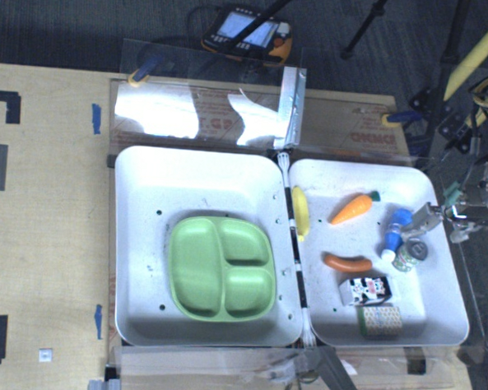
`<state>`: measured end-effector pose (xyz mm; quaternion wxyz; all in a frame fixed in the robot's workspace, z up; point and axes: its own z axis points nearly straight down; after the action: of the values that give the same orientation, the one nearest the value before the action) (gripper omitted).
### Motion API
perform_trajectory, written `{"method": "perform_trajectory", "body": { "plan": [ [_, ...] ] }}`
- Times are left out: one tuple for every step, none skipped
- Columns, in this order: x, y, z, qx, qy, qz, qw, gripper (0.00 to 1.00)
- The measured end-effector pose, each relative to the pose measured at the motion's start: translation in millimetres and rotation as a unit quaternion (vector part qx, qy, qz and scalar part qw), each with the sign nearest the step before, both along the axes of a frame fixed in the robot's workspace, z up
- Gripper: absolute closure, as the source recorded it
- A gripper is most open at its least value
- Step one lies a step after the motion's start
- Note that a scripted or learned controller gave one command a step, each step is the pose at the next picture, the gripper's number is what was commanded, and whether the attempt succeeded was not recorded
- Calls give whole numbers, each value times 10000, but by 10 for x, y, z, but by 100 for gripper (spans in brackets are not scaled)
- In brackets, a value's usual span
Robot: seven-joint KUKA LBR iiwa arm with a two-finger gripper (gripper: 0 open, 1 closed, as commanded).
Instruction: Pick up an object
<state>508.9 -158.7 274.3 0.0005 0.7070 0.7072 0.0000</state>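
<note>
The right bin holds several objects. A yellow banana lies against its left wall and an orange carrot sits near the back. A blue bottle stands right of the carrot, with a small clear round item beside it. A brown sausage lies mid-bin, above a black, white and red packet and a greenish speckled block. My gripper hovers at the bin's right rim, just right of the blue bottle, a grey metal shape against the dark floor. Nothing visibly hangs from it.
The left bin carries a green divided tray. A low ridge separates the bins. A clear panel with a metal strip stands behind them. Cables and stands crowd the floor at the far right.
</note>
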Motion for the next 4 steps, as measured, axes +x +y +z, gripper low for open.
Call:
{"method": "perform_trajectory", "body": {
  "plan": [
    [397,121,-269,-2,-9,562,9984,0],
    [1065,-138,-1065,-3,-8,444,9990,0],
    [1279,-484,-1769,51,-31,96,9999,0],
    [1282,-497,-1671,16,-33,107,9999,100]
  ]
}}
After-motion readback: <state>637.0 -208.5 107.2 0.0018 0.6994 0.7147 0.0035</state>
